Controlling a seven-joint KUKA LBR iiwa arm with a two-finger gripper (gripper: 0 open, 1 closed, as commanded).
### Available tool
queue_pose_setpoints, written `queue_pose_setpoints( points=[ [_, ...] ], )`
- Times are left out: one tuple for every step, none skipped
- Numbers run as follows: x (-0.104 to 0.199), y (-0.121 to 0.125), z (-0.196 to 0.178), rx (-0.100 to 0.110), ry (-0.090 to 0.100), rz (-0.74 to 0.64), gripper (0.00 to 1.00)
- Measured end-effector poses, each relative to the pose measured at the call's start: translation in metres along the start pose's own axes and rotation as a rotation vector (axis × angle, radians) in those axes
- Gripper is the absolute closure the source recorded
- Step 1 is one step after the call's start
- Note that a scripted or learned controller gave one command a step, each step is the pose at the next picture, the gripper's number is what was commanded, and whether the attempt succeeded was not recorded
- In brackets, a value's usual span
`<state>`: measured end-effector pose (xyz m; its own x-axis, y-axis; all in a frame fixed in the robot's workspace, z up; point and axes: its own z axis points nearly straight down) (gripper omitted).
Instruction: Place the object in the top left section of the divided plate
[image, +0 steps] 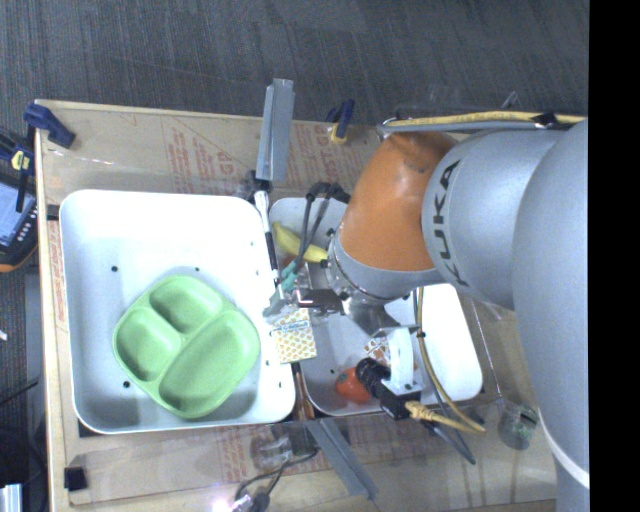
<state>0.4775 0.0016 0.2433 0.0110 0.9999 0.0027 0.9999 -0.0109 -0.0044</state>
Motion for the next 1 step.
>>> queue_pose_setpoints(
  points=[
    [0.0765,-0.0023,-0.0364,-0.002,-0.003,-0.13,1.0]
  ],
)
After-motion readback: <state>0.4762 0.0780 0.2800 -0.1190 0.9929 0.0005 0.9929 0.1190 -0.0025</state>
